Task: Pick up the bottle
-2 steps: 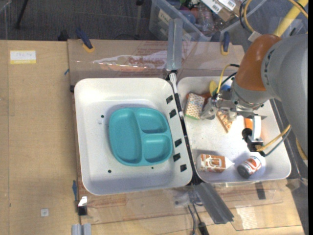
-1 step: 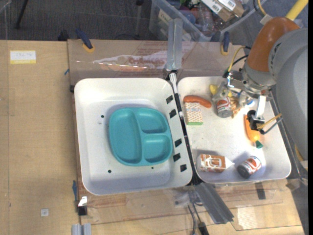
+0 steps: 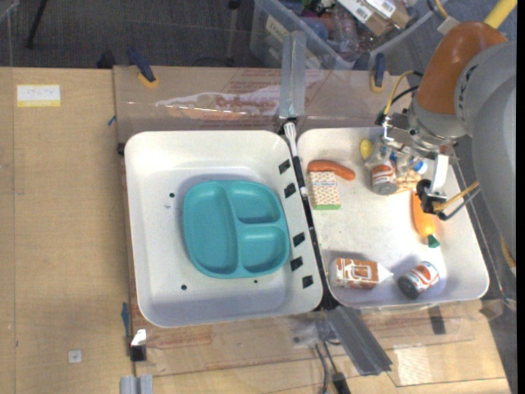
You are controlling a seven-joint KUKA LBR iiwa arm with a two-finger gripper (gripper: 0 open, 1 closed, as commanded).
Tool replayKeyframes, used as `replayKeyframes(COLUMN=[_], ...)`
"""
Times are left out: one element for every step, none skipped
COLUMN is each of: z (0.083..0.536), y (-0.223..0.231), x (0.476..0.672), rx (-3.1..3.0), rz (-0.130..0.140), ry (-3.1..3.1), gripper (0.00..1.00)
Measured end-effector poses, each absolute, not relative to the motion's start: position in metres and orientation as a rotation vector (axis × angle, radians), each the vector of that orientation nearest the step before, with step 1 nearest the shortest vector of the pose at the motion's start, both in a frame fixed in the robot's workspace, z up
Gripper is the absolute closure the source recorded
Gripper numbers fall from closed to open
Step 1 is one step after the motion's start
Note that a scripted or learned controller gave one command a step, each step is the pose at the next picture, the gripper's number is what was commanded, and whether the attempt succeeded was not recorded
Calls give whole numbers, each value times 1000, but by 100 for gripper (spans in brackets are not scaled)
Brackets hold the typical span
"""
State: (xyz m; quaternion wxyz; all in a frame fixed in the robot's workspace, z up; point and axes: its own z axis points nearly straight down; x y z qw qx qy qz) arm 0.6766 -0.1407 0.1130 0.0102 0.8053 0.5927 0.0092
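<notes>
Arm (image 3: 459, 72) over right bin (image 3: 472, 290), bottle unclear

Worktop (image 3: 57, 245): light tan wood. Both bins white; left bin (image 3: 152, 158) holds a teal divided plate (image 3: 234, 228). Right bin (image 3: 369, 240) contents: orange-red sausage (image 3: 330, 169); small carton (image 3: 326, 193), cream with red-speckled face and green lower edge; brown-and-white box (image 3: 355, 273); red, white and grey can (image 3: 419, 278); orange carrot (image 3: 424, 220) with green tip; yellow item (image 3: 367, 148) at the far edge. Arm (image 3: 484, 64): grey, orange band (image 3: 451, 64) above wrist.
</notes>
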Motion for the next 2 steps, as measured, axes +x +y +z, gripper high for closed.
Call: replayKeyframes(z=[284, 186], y=[-54, 42], x=[667, 666], rx=[2430, 2501], rz=[3, 0], ry=[1988, 1902], gripper=[100, 100])
